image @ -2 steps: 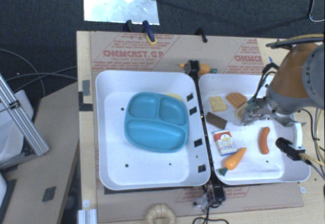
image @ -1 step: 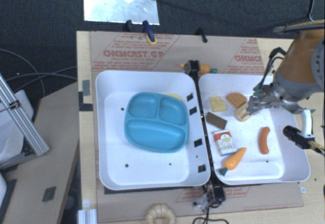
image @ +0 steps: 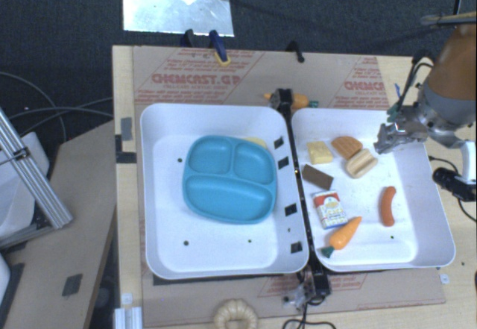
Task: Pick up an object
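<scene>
Landmark: the divider (image: 295,171), the dark hinged strip between the two white bins.

Left of the divider: left bin (image: 160,171) holds a blue sectioned plate (image: 229,178), lying flat, its right edge near the divider. A pale yellow piece (image: 257,142) peeks out at the plate's far right corner.

At the divider's far end, outside the bins: a small orange-yellow item (image: 298,101).

Right of the divider, in the right bin (image: 425,242):
- brown bar (image: 317,176), just beside the divider
- cheese (image: 320,152), behind the bar
- small carton (image: 329,210), red and white, in front of the bar
- carrot (image: 344,233), tilted, touching the carton's near corner
- bread (image: 346,145) and a pale roll (image: 361,163), touching each other, mid-bin
- sausage (image: 387,206), upright in the view, well apart from the divider

Gripper (image: 387,137): over the bin's far right part, well apart from the divider. Roll and bread lie just to its divider side; the sausage lies nearer the viewer, below it. Cannot tell how the gripper is set; too blurred. Nothing visibly held.

In front of the divider, off the bench board: a beige ring (image: 238,315).
</scene>
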